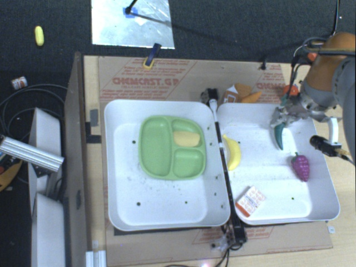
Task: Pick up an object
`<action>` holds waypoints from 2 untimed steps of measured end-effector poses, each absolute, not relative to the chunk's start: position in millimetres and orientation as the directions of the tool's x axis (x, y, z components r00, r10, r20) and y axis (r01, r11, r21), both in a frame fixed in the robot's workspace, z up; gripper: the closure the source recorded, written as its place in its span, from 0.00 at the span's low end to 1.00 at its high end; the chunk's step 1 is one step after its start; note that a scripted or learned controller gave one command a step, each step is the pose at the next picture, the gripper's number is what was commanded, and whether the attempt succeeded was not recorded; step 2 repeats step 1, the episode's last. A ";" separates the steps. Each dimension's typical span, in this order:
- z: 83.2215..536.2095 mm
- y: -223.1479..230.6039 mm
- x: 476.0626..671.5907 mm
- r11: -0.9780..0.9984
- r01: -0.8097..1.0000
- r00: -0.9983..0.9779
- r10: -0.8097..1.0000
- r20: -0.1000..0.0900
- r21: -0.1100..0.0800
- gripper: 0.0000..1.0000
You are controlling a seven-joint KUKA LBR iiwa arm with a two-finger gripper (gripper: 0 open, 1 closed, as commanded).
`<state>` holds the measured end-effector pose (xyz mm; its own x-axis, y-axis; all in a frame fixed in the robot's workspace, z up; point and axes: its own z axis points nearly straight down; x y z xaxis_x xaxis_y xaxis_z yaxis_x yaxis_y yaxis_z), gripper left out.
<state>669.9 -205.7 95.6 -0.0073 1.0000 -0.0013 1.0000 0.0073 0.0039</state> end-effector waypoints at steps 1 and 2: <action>167.3 -124.9 669.1 0.007 1.000 -0.007 1.000 0.001 0.003 1.00; 167.3 -124.9 669.1 0.007 1.000 -0.007 1.000 0.001 0.003 1.00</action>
